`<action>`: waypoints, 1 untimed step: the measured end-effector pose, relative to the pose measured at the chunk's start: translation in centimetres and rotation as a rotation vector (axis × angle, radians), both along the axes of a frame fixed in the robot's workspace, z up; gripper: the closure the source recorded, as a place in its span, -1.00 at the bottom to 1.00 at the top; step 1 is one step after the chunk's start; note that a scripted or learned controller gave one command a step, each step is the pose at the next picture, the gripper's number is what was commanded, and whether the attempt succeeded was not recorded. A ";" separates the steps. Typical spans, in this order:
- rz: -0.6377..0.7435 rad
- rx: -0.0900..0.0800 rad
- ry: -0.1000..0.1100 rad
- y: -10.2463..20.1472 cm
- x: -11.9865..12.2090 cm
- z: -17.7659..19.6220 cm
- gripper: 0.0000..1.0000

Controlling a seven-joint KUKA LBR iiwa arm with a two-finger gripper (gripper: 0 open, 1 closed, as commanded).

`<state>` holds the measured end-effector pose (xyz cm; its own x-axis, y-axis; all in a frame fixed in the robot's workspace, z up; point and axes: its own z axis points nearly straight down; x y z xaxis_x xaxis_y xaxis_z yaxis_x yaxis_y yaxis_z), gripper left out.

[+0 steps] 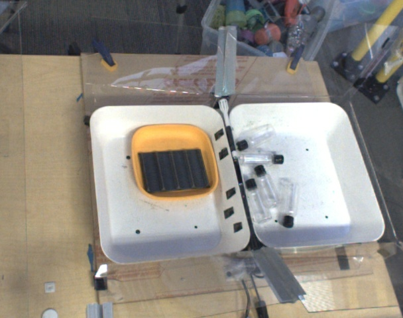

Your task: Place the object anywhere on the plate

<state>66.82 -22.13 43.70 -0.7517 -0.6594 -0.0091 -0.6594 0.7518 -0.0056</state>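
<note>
You see an orange plate (175,138) carrying a dark ribbed block (173,170) in the left bin (115,224); clear vials (264,177) lie in the right bin (334,171).

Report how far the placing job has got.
Done: nothing shows as placed; the orange square plate in the left white bin carries only a ridged black rectangular block. In hand: nothing. Left: the clear plastic vials with black caps all lie in the right white bin.
</note>
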 end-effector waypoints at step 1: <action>-0.052 0.000 0.001 -0.3 -0.1 0.0 1.00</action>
